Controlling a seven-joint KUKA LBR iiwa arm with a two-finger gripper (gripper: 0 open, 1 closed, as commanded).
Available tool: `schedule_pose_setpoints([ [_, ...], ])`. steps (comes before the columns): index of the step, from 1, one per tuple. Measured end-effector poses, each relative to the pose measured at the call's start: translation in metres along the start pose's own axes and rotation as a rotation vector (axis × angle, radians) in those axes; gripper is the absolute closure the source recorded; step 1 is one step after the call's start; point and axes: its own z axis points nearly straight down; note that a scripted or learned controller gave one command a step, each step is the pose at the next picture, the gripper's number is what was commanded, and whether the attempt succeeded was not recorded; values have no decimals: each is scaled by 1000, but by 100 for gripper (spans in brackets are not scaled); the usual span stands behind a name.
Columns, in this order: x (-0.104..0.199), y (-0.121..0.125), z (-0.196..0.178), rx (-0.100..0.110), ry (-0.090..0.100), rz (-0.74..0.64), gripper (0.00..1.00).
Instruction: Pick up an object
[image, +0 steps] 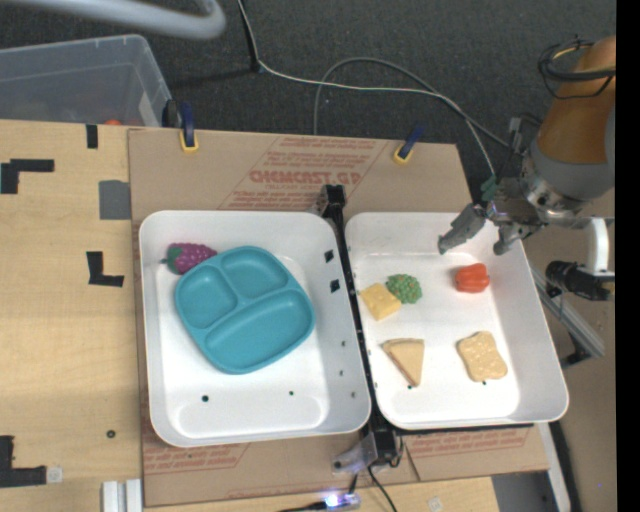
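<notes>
My gripper (483, 236) hangs over the far right part of the right bin (540, 400), its two fingers spread open with nothing between them. Just below it lies a red-orange toy pepper (472, 278). A green broccoli piece (404, 288) touches a yellow cheese block (379, 300) near the bin's left side. Nearer the front lie a tan bread wedge (406, 358) and a cracker-like biscuit (481, 357).
The left bin (160, 400) holds a teal divided plate (245, 306) and a purple grape bunch (189, 256) at its far left corner. A black clip (332, 200) joins the bins at the back. A clear plastic tub (80, 80) stands at the far left.
</notes>
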Motion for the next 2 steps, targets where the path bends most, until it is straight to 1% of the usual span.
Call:
schedule_pose_setpoints([
  [1, 0, 2, -8, -13, -2, -4, 0],
  [2, -3, -3, 55, -7, -2, -3, 0],
])
